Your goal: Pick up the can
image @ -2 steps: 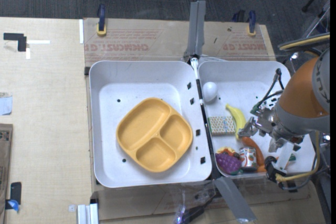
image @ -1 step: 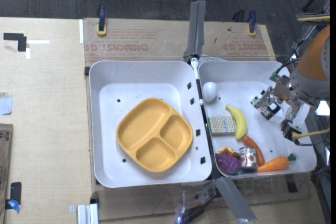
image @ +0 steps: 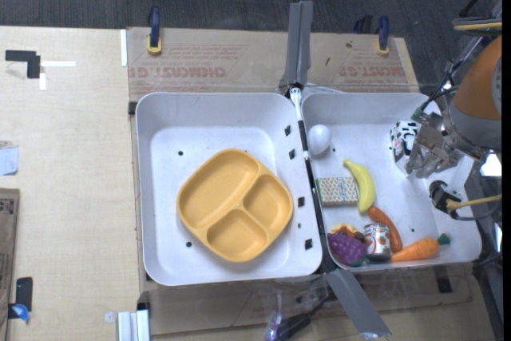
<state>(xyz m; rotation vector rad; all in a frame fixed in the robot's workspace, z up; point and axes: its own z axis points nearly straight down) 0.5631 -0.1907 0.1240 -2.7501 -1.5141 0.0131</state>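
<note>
**Listener:** Two bins, you said. What is in each, and where is the can?

**Operator:** Two shallow white bins sit side by side. The left bin (image: 156, 172) holds a yellow divided plate (image: 234, 206). The right bin (image: 351, 104) holds the clutter. Taking that bin as a clock face, the can (image: 377, 241) stands upright at about 6 o'clock, near the front wall, with a purple bunch of toy grapes (image: 346, 245) touching it on the 9 o'clock side and a toy carrot (image: 417, 250) just beside it toward 3 o'clock. A red chilli-like piece (image: 385, 221) lies just behind it.

**Listener:** And the gripper?

**Operator:** My gripper (image: 423, 164) hangs at about 3 o'clock in the right bin, well apart from the can, beside a black-and-white spotted toy (image: 402, 140). I cannot tell whether its fingers are spread or pressed together (they blur into the wrist from this angle), and I see nothing between them.

**Listener:** So which step is this?

**Operator:** I judge it the approach; the pick is not yet made. The next move calls for swinging toward 6 o'clock and descending over the can without snagging the grapes or carrot.

**Listener:** Any writing?

**Operator:** Cardboard (image: 263, 60) behind the bins bears red print, upside down, reading roughly "CHEMCAST GP". The can's label is too small to read.
</note>
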